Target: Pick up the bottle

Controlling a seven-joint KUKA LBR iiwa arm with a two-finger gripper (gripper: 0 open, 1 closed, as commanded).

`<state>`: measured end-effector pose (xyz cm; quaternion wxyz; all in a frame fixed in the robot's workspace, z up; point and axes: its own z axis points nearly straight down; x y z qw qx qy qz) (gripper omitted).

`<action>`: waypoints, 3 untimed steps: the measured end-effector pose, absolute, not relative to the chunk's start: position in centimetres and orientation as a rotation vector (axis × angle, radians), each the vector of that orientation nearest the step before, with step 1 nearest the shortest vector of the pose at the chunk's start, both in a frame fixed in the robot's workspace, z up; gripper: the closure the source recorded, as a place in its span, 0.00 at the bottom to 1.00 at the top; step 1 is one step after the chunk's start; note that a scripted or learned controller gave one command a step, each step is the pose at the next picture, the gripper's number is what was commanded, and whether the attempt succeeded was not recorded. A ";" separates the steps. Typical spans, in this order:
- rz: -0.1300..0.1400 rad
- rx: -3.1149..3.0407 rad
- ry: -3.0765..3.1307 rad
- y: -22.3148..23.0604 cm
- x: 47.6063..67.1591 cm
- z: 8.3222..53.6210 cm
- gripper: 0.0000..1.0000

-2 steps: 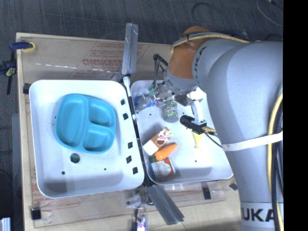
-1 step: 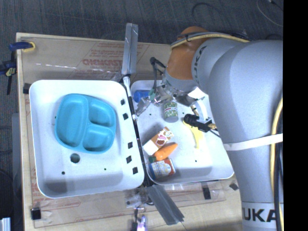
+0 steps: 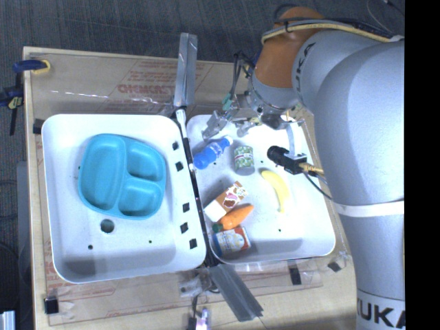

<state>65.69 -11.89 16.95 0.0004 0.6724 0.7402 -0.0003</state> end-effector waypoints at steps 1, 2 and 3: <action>-0.001 2.079 2.356 -10.3 65.7 21.2 0.00; -0.005 2.128 2.314 -12.5 65.1 9.3 0.00; -0.005 2.123 2.319 -12.4 65.1 10.3 1.00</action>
